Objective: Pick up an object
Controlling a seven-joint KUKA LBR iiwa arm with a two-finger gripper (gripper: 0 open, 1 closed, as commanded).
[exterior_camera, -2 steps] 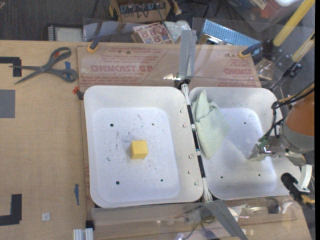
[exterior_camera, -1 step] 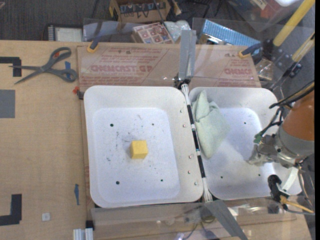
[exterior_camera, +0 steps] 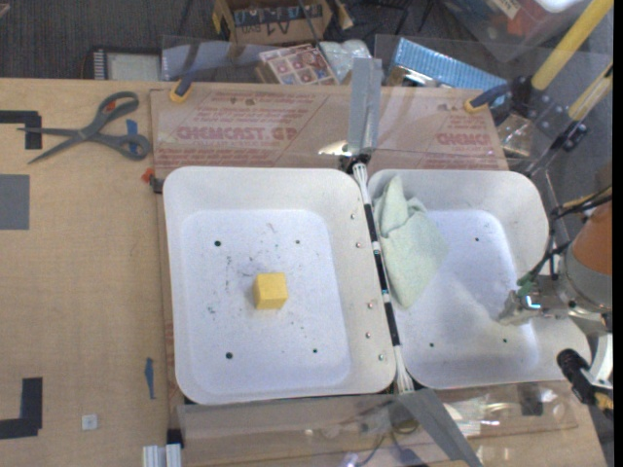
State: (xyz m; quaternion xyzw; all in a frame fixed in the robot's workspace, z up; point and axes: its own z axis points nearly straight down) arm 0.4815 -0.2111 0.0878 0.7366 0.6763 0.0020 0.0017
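My gripper (exterior_camera: 518, 305) sits low at the right bin's (exterior_camera: 467, 363) right edge; whether it grips anything, I cannot tell. The yellow block (exterior_camera: 272, 291) lies in the left bin (exterior_camera: 195, 202), the cloth (exterior_camera: 407, 246) nearer.

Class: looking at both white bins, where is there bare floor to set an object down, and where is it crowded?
Left white bin: bare floor all around the small yellow cube. Right white bin: bare middle strip between the pale green cloth by the divider and the gripper. Crowded at those two edges.
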